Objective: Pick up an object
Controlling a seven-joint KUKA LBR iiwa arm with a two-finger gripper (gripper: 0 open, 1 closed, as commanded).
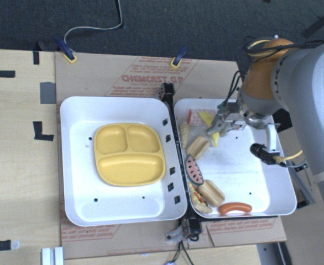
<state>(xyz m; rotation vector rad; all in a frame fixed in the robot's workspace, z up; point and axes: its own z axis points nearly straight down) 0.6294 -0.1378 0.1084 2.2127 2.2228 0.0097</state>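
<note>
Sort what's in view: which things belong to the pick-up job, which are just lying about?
Job: gripper; right bin; its toy food: hot dog, watermelon slice, bread roll.
Lying about: left bin, yellow plate, blue clamps, cable.

Glossy yellow plastic plate, smooth white plastic bins, matt cardboard

The toy foods lay in the right white plastic bin, most of them along its left wall. A tan bread-roll piece lay tilted near that wall's upper half. Just above it were pale yellow pieces, too jumbled to tell apart. A red watermelon slice with dark seeds lay lower along the wall. A tan hot-dog bun rested below the slice, and an orange-red sausage lay flat near the bin's front edge.
</note>
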